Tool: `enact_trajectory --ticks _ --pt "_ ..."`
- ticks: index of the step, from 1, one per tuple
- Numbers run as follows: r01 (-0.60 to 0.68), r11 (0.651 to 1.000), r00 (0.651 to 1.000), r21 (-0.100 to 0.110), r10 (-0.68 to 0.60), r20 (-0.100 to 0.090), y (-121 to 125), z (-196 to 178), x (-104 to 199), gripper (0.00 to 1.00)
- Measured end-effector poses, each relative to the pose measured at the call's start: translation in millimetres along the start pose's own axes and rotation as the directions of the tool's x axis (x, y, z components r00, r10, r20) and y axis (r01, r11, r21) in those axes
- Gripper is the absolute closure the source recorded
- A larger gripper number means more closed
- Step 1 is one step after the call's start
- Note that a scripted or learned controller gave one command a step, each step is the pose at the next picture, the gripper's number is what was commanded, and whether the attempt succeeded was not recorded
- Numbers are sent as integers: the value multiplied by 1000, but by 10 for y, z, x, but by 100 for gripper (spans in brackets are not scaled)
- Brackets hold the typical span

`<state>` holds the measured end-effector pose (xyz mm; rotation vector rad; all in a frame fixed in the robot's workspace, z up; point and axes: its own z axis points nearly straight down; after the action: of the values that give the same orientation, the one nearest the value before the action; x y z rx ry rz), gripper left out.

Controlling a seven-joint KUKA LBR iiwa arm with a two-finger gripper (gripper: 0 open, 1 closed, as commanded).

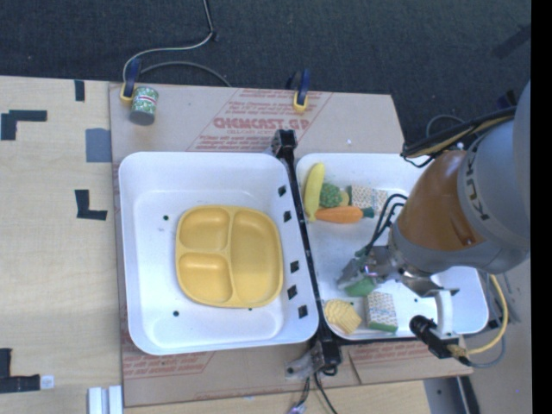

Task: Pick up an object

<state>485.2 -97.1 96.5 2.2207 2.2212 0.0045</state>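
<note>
Pincer (360, 272) low in right bin (345, 164), grip state unclear under the arm, green-topped toy block (380, 309) beside toy corn (342, 316) at near edge, yellow divided plate (229, 255) in left bin (147, 231).

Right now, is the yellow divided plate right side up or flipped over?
Right side up: the yellow divided plate lies flat in the left bin, its three compartments facing up.
</note>
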Motion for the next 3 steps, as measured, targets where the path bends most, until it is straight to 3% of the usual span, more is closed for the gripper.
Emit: enact_trajectory --ticks 1,2,3 --pt "2 1000 1000 3 -2 1 475 -877 665 100" --pt "4 1000 1000 3 -4 1 889 -1236 1623 100" --pt "2 1000 1000 7 -2 2 101 -864 2091 100"
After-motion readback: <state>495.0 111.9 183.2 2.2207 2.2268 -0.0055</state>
